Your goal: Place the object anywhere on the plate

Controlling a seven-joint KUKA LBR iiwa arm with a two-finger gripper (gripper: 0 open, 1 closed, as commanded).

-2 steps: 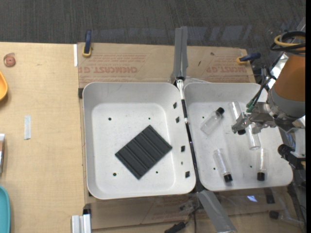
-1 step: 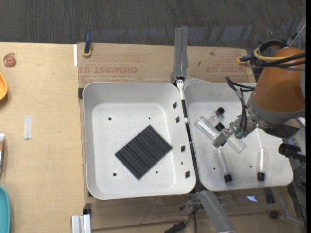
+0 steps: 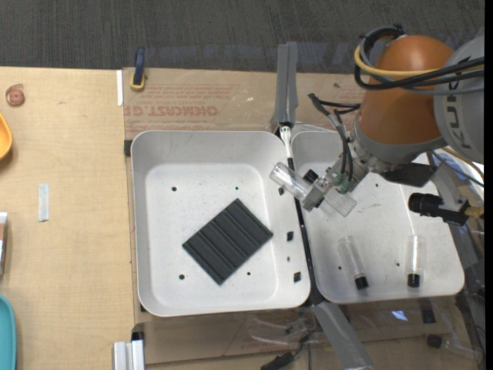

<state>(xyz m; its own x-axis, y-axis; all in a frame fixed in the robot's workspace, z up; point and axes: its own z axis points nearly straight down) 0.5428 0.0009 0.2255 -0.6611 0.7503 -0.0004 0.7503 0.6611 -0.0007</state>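
My gripper (image 3: 308, 195) sits over the rim between the bins, just right of the dark ribbed plate (image 3: 228, 240) — a clear tube (image 3: 286, 180) seems pinched in it, fingers nearly closed. Two more tubes (image 3: 350, 262) lie farther right of the plate, in the right bin (image 3: 443, 284).

place: a robot lab or test cell
arm (image 3: 408, 91): grey and orange industrial arm with loose cables looped over it, reaching in from the right
bins (image 3: 142, 206): two shallow white bins side by side on a bench
bench (image 3: 62, 206): plain wood board, with cardboard (image 3: 200, 102) laid under the bins
clamp (image 3: 139, 68): blue-handled, at the cardboard's far edge
floor (image 3: 192, 14): dark carpet beyond the bench
fixtures: metal rail (image 3: 286, 83) between the bins
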